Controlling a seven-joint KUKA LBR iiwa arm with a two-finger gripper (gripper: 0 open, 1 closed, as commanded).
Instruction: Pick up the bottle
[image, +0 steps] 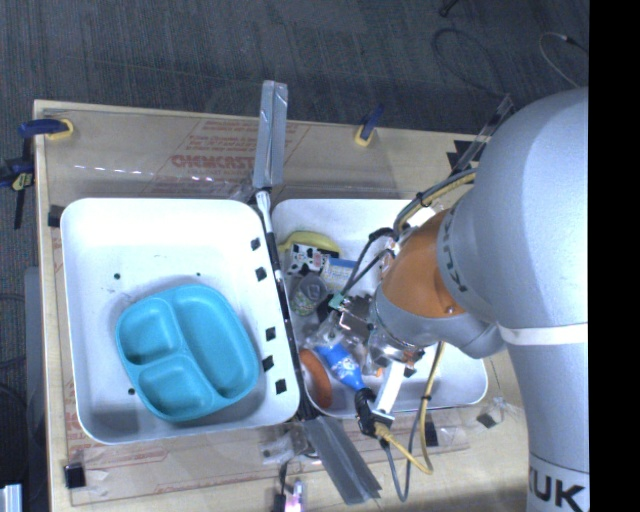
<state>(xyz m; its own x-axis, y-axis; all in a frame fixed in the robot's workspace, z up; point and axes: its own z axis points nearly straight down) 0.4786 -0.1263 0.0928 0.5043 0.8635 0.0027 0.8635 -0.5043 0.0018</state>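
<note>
The grey arm (520, 240) reached from the right into the right bin (462, 385), its hand (352, 335) low among the clutter there; whether it was open or closed could not be told. The bottle (340, 365), blue-labelled, lay near the bin's front beside a yellow item (310, 241), while a blue divided tray (187, 350) sat in the left bin (90, 240) on the surface (150, 150)

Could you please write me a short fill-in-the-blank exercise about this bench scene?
1. The light blue plastic divided plate lies in the ____ white bin.
2. That plate has ____ compartments.
3. The grey arm with the orange band reaches over the ____ white bin.
4. The curved fruit-shaped toy near that bin's far wall is ____ in colour.

Missing words: left; three; right; yellow
</note>
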